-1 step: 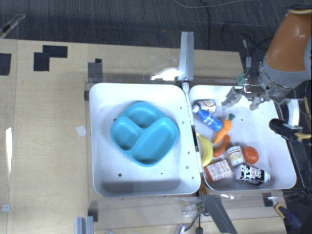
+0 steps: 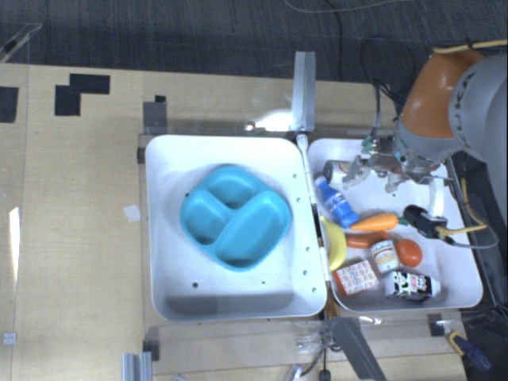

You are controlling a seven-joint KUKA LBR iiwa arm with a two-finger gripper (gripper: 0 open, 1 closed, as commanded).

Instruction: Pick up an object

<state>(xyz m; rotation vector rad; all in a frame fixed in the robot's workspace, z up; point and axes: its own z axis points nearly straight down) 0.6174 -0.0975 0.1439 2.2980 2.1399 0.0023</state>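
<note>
The hand (image 2: 371,167) hangs released over the right bin (image 2: 468,288), a blue bottle (image 2: 335,202) lying just below-left.

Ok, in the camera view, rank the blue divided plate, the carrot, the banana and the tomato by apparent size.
1. blue divided plate, by far the largest.
2. and 3. banana and carrot: similar length, too close to rank.
4. tomato, smallest.

The grey arm (image 2: 476,94) enters from three o'clock, its orange band (image 2: 429,94) at about two o'clock, and bends down so the gripper (image 2: 373,169) hangs low, reaching toward nine o'clock from the wrist.
</note>
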